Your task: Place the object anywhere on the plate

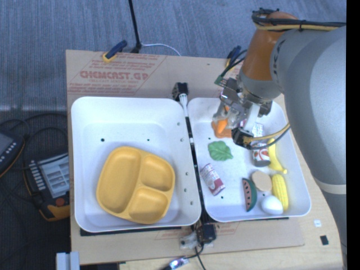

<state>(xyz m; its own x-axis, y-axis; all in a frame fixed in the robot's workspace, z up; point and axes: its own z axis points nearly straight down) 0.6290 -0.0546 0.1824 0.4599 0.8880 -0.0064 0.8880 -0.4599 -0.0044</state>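
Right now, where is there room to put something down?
The yellow plate has three bare sections. The left bin has bare floor between its far wall and the plate. The right bin is crowded: leaf, can, corn, egg.

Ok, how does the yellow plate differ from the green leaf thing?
The plate is yellow, the leaf green. The plate is far bigger and split into three compartments; the leaf is one small flat piece. The plate sits in the left bin, the leaf in the right bin among other items. Both lie flat on a bin floor.
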